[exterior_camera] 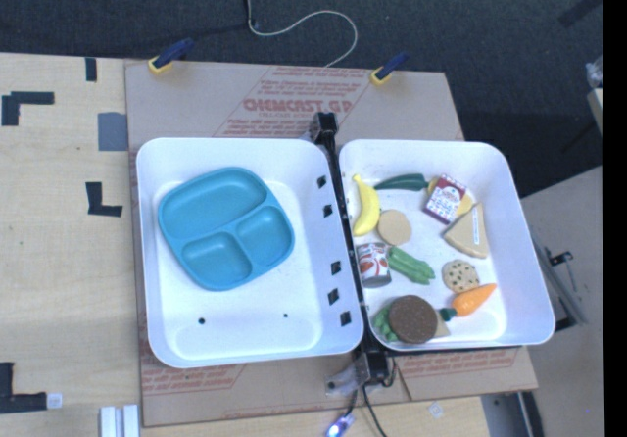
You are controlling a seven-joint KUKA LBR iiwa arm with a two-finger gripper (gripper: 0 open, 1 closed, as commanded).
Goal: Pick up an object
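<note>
The right bin (519, 229) holds several toy foods. A yellow banana (366, 205) lies at its left side, with a tan round cracker (395, 227) beside it. A green bean pod (401, 182) lies near the back, next to a red and white box (444, 198). A cheese wedge (468, 231) rests at the right. A small can (373, 265) and a green pickle (410, 266) lie in the middle. A cookie (458, 274), an orange carrot (473, 300) and a dark burger patty (412, 318) sit near the front.
The left bin (157, 327) holds a blue divided plate (226, 226). Both bins rest on a cardboard sheet (284, 97) held by two clamps (170, 54). A cable (294, 24) loops over the dark floor behind.
</note>
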